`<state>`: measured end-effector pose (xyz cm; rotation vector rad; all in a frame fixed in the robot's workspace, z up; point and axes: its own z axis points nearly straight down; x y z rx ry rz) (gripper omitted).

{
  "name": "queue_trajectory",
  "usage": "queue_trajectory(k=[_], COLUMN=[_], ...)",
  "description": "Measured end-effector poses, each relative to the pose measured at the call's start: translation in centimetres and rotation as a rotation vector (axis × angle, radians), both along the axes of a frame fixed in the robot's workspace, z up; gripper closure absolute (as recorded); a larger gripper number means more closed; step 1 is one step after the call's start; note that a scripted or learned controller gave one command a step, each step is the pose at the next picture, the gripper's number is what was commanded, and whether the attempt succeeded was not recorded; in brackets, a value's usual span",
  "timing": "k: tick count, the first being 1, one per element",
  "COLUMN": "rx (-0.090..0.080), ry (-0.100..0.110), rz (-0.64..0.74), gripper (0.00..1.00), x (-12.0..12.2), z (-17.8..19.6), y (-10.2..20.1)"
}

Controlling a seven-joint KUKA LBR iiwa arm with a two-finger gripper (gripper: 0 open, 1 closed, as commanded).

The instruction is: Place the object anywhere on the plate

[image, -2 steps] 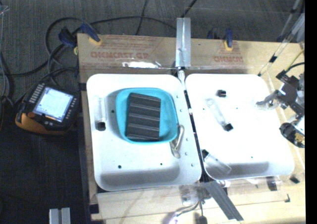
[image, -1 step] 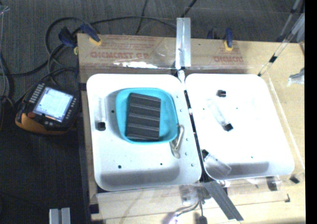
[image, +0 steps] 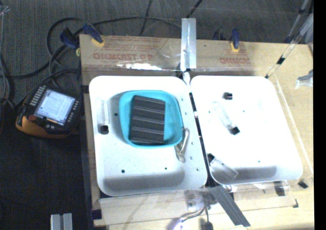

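A turquoise plate (image: 174, 116) lies in the left white bin (image: 142, 175), toward its back. A dark grey ribbed block (image: 147, 119) rests flat on the plate, covering most of its middle and tilted slightly. A silver metal clip (image: 182, 143) lies against the plate's right front rim, partly on the bin floor.
A clear tube with a black end (image: 102, 118) lies left of the plate. The right bin (image: 260, 147) holds a small black piece (image: 227, 95), a clear tube with a black cap (image: 227, 120) and a clear scrap (image: 221, 168). A hand-held screen unit (image: 51, 109) sits off the bench at left.
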<state>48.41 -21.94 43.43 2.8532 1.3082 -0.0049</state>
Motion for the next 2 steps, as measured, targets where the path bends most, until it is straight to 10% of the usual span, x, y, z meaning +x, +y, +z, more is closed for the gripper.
queue_trajectory(k=[1,2], rx=[0.001,0.001], ry=[0.002,0.002], rz=[-0.260,-0.261], gripper=[0.00,0.00], x=[0.89,0.88], z=[-12.31,-12.30], y=[0.35,0.30])
